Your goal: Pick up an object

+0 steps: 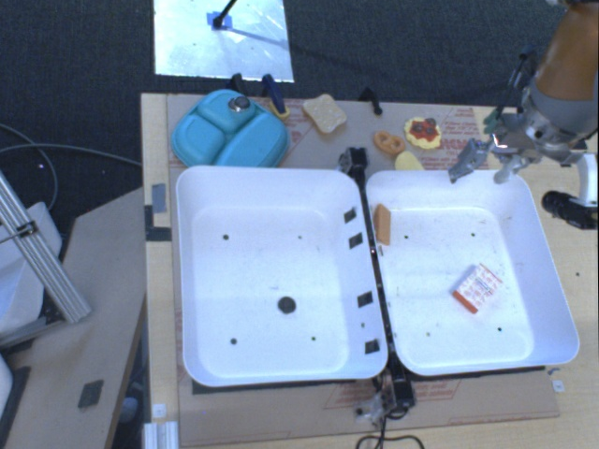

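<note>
So two white bins side by side on the bench, and the count inside is pretty low: the left bin (201, 195) has one small dark round thing (286, 304) sitting a bit toward its near edge, and the right bin (524, 241) has two items, an orange block (382, 224) standing right against its left wall near the far corner, and a red and white packet (477, 288) lying flat toward the near right part of the floor. Behind the bins along the far edge of the bench there's a little lineup: one blue divided tray (229, 131), one slice of toast (325, 113), one pretzel-looking piece (388, 141), one tiny pizza (423, 132) and one pale yellow thing (408, 161) touching the far rim of the right bin. The gripper (489, 165) hangs over the far right corner of the right bin, its two fingers spread apart with nothing between them, well apart from the packet and the orange block
</note>
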### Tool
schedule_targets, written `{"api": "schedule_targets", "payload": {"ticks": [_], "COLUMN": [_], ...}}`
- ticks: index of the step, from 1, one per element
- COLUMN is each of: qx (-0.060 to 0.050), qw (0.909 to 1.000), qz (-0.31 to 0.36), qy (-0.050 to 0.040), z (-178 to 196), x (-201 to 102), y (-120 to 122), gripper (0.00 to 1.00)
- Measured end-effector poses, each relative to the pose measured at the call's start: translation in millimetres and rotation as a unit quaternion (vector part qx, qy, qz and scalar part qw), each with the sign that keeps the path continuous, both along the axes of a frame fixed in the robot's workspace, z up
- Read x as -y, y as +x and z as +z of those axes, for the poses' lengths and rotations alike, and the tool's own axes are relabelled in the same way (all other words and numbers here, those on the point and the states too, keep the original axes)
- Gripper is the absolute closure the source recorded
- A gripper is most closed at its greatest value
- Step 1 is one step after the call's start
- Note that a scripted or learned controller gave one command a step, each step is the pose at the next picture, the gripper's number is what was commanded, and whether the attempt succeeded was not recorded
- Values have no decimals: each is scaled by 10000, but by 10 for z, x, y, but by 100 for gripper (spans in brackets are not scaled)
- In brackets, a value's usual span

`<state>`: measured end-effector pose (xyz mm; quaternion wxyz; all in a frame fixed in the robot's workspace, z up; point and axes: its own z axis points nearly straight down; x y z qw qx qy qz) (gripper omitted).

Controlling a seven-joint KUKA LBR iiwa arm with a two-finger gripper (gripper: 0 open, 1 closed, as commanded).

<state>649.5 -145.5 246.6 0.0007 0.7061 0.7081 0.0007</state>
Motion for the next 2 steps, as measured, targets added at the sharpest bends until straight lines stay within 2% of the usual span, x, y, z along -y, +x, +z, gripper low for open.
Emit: {"api": "schedule_targets", "payload": {"ticks": [1,2], "qx": [-10,17], "qw": [10000,10000], "qz": [-36,3], "qy": [-10,-8], "z": [-31,-1509], "x": [534,612], "y": [-455,-1550], "gripper": [0,0]}}
